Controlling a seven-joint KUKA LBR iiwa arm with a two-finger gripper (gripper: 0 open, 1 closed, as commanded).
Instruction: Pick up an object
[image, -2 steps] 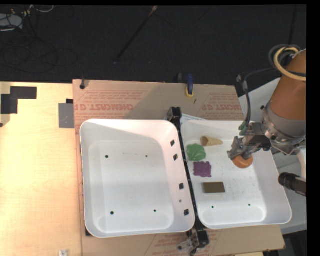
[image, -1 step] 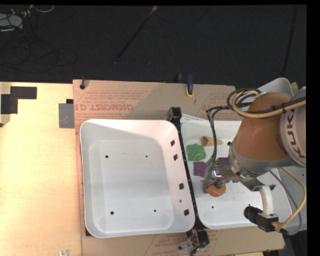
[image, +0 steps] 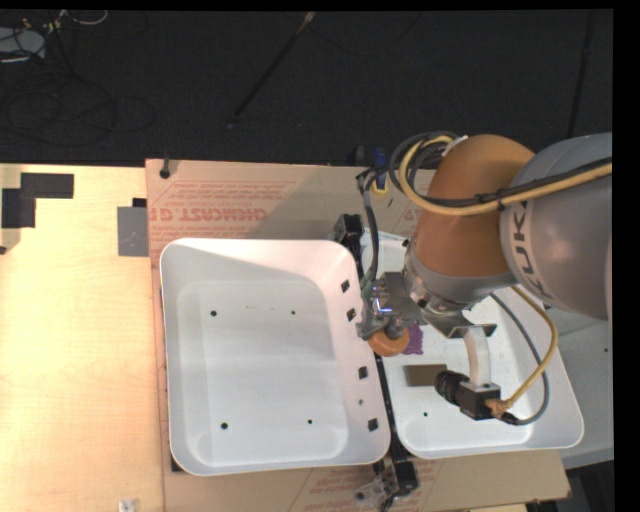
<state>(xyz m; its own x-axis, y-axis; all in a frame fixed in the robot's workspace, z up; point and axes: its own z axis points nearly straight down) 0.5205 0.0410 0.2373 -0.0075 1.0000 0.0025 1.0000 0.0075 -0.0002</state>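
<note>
Red print on the cardboard sheet (image: 215, 212) just behind the left bin (image: 250, 252) reads upside down, perhaps "CHEMCAST G.P.", and the arm (image: 560, 235) right of it shows "KU".

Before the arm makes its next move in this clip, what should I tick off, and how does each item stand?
1. Pincer over the right bin: ok.
2. Target close under the pincer: ok, an orange lump lies there by the bin's left wall.
3. Orange lump actually gripped: cannot tell.
4. Space around the target: not ok, a purple piece lies right beside it.
5. Brown block out of the way: ok, it lies apart.
</note>
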